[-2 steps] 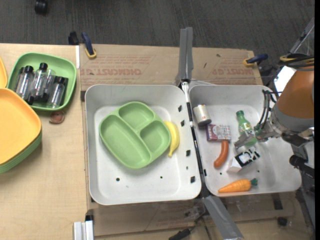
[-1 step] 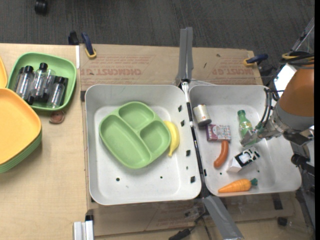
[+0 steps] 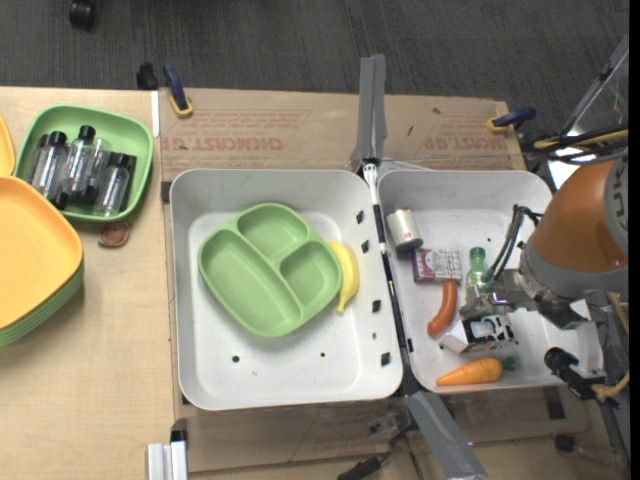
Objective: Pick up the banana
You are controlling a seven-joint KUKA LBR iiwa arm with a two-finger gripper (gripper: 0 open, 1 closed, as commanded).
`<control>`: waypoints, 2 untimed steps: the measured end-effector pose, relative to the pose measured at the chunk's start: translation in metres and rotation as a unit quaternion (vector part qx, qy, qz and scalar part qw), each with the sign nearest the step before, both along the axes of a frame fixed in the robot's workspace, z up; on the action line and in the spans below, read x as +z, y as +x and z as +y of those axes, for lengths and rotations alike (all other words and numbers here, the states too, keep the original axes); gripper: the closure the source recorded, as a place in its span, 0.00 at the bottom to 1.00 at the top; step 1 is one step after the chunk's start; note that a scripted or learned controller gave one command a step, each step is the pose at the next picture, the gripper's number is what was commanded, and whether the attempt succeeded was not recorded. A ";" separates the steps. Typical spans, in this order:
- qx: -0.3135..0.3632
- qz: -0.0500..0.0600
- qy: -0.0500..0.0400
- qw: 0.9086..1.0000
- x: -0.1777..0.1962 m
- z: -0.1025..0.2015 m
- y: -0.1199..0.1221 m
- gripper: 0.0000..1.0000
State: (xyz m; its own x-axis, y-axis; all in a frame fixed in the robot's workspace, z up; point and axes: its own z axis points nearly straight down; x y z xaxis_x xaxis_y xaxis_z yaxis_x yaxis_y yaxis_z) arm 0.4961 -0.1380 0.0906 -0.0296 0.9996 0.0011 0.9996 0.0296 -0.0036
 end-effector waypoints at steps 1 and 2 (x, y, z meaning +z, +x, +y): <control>-0.059 0.000 -0.001 0.998 0.100 0.053 -0.017 1.00; -0.052 0.000 -0.002 0.999 0.180 0.011 0.001 1.00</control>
State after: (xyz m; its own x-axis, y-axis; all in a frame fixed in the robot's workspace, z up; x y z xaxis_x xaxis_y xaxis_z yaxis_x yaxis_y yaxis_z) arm 0.4970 -0.1267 0.2705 0.0744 0.9972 -0.0021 0.9972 -0.0744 -0.0031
